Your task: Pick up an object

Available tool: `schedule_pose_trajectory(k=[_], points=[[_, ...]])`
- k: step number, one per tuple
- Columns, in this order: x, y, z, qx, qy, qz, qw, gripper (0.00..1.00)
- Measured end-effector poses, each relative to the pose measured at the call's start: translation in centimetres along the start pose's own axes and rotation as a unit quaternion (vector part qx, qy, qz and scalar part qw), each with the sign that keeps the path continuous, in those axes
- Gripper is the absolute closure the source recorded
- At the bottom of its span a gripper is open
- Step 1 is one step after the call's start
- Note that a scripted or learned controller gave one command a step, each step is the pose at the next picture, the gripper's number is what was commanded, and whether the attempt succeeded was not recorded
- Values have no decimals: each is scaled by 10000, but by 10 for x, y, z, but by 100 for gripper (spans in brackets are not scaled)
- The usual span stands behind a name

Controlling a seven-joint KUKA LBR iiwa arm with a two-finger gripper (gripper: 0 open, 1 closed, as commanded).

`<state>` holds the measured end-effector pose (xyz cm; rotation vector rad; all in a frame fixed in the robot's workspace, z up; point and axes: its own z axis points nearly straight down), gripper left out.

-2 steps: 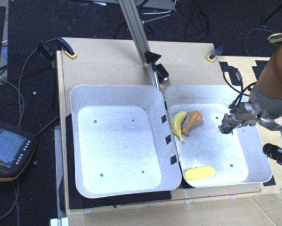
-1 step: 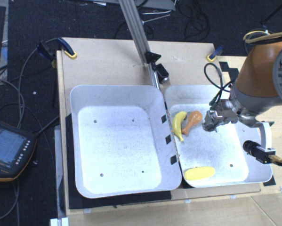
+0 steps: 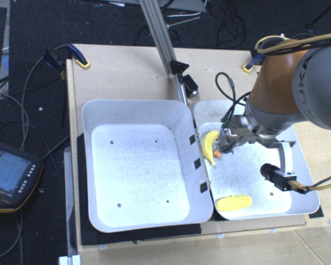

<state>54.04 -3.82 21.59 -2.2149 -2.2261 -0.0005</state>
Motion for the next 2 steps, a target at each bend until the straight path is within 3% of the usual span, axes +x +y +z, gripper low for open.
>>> schedule_pose_trajectory(k=[2], points=[[95, 0, -18, -2, 0, 3, 10000, 100]])
